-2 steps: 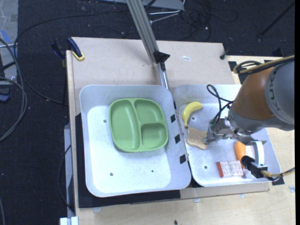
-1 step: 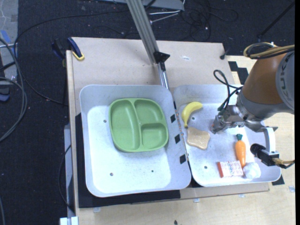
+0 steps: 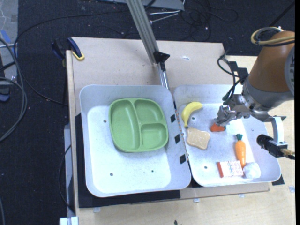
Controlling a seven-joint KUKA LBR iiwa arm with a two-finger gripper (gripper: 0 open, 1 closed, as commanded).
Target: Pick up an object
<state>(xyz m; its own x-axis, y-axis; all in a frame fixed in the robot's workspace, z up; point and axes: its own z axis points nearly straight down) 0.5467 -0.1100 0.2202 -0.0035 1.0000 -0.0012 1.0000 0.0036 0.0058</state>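
Camera view: gripper [image 3: 224, 116] over red item [image 3: 217, 127], grip state unclear; banana [image 3: 191, 111], bread [image 3: 198, 138] nearby.

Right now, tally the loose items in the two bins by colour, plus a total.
Green: 1, divided plate, left bin
Yellow: 1, banana
Tan: 1, bread slice
Orange: 1, carrot
Red: 1, small piece under the gripper
Red and white: 1, small box
Total: 6, with 5 in the right bin
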